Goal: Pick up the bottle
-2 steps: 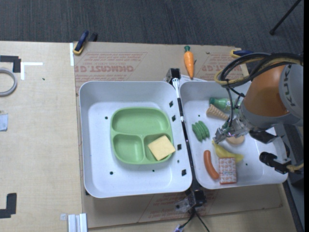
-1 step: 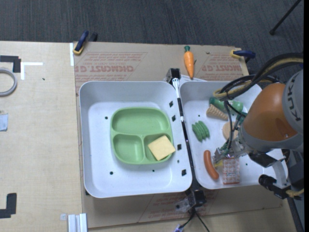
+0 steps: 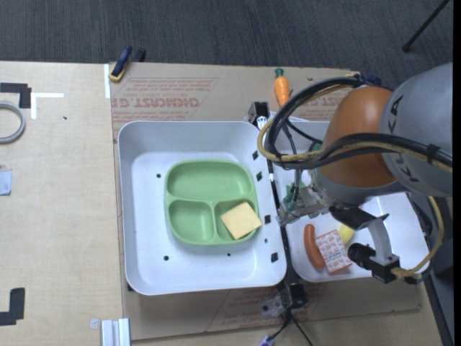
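Bottle: you cannot tell where it lies; the arm (image 3: 374,143) hangs over much of the right bin (image 3: 407,218) and hides what is under it.
Claw: the claw (image 3: 294,206) sits low over the left edge of the right bin, just beside the wall it shares with the left bin (image 3: 133,193). Whether it is spread or pressed together you cannot tell from this angle.
Arm: grey, with its orange band facing up, it reaches in from the right, black cables looped around it.
Right bin: a red sausage (image 3: 311,244) lies beside a red-and-white packet (image 3: 332,252), with a small yellow item (image 3: 346,233) just to the far side of the packet.
Left bin: a green divided tray (image 3: 205,182) rests in the middle, and a yellow block (image 3: 240,220) lies tilted in its near right compartment.
Far edge: an orange carrot (image 3: 281,89) lies near the far left corner of the right bin.
Counter: the tan counter (image 3: 57,229) carries both bins on a sheet of printed cardboard (image 3: 166,92). A blue-and-yellow clip (image 3: 120,63) sits at the cardboard's far left corner.
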`<state>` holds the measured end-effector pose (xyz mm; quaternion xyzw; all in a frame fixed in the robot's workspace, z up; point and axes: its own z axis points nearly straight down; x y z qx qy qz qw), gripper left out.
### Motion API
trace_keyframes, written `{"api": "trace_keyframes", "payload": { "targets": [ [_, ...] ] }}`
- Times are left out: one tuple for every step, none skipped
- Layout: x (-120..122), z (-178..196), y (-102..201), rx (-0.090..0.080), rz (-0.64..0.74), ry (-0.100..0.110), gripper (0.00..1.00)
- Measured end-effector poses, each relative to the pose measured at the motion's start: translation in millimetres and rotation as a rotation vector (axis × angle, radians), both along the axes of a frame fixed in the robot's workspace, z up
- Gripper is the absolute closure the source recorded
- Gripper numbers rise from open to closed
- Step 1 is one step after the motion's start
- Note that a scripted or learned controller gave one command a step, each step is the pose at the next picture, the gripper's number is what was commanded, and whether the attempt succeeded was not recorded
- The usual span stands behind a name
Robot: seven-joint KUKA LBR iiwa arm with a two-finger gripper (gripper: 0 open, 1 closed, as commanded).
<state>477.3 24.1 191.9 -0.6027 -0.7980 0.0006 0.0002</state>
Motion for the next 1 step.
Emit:
{"api": "trace_keyframes", "payload": {
  "targets": [
    [-0.2, -0.2, 70.9, -0.001, -0.244, 0.0, 1.0]
  ]
}}
